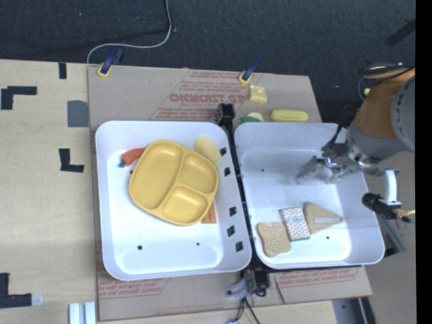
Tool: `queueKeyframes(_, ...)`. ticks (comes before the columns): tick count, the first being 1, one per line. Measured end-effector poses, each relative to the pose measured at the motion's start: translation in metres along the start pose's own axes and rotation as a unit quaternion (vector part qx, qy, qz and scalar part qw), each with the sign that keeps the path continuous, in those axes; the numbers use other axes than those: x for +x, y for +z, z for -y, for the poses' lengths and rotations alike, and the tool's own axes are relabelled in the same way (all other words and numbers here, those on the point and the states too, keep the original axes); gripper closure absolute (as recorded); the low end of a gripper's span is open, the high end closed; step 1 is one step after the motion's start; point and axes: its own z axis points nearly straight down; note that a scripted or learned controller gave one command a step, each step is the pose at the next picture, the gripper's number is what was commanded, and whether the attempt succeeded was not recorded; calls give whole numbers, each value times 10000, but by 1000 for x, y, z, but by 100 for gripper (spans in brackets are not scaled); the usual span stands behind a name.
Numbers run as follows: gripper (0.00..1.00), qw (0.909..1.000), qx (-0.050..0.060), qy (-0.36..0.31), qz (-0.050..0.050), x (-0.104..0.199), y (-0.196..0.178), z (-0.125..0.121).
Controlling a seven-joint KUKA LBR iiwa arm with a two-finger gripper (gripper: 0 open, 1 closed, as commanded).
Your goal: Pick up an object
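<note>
Gripper (312, 172) low over bare floor of right bin (270, 147), grip width impossible to tell. Nearest, clustered at the front edge: toast slice (273, 238), patterned square (294, 223), tan wedge (320, 214), flat and reachable, so likely targets. Across in left bin (111, 201), yellow divided plate (175, 181). Farthest, on cardboard: corn cob (289, 116).

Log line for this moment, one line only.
gripper: over right bin, nothing seen held | toast, cracker, wedge: near edge | left bin: yellow tray
</note>
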Motion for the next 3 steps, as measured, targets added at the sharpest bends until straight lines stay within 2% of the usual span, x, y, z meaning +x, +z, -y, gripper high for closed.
queueKeyframes(1, 0, 10000, -52, -16, 20, 75, 24, 38)
queueKeyframes(2, 0, 10000, -19, 11, 2, 73, 14, 112)
queueKeyframes(3, 100, 10000, -30, -4, -2, 74, 5, 109)
